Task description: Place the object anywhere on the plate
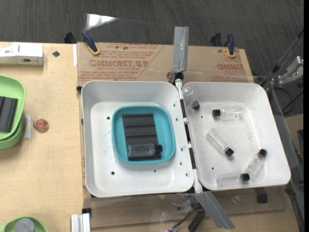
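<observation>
Teal plate (143,135) holds one clear vial (144,151) — five more vials lie in the right bin (275,129).

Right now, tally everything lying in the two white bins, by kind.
Clear vials in the right bin: 5
Clear vial on plate: 1
Teal plate: 1
Black ridged insert: 1
Total: 8

Green tray (10,111) and grey-lidded green container (21,224), both cut by the frame's left and bottom edges.
</observation>
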Robot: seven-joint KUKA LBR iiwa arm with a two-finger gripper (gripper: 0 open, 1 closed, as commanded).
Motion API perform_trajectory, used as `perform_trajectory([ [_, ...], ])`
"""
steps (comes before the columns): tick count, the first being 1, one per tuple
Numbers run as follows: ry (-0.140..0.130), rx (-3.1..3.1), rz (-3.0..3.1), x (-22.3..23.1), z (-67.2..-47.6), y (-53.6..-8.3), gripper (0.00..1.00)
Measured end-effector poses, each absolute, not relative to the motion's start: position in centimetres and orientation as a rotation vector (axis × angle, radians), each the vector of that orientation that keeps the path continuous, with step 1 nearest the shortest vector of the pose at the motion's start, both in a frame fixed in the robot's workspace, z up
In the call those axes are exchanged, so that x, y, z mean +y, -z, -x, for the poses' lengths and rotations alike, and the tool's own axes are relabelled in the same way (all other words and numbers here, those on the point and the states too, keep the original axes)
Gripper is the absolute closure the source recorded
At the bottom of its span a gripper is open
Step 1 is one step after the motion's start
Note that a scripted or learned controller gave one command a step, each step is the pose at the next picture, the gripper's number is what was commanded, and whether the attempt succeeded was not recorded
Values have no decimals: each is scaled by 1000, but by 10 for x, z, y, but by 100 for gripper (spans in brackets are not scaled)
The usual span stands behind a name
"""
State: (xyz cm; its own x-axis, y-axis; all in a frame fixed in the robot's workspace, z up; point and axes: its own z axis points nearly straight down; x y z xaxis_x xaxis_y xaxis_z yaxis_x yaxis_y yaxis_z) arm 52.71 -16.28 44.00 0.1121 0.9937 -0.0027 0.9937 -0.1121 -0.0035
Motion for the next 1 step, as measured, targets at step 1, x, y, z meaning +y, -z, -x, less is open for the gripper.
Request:
perform_trajectory([
  [1, -7, -2093, 2342, -163, -527, -440, 0],
])
